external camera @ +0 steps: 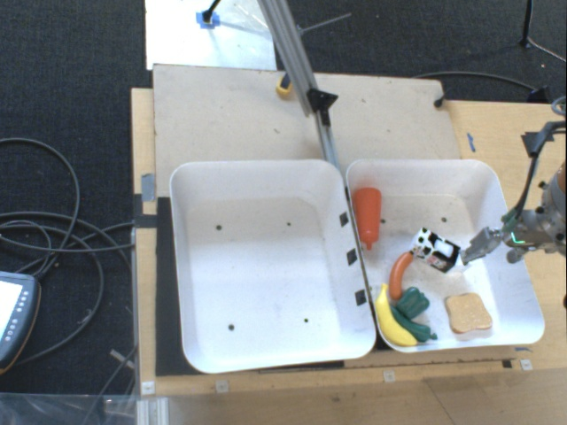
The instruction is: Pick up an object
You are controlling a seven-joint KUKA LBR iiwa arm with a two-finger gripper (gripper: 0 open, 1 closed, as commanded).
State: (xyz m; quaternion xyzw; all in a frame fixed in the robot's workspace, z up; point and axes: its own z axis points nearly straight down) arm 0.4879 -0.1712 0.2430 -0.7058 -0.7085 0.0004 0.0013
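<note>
Claw (474, 248) is seen in the right bin (505, 193), just beside the black-and-white toy (436, 251); its opening cannot be told. Toy should be centred before closing; sausage (400, 273) is best avoided.

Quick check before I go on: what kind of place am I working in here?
Most likely a robotics lab's grasping test bench. Two shallow white bins sit on a wooden bench, the right one holding toy items such as a banana and a carrot, and loose cables lie on dark carpet.
</note>
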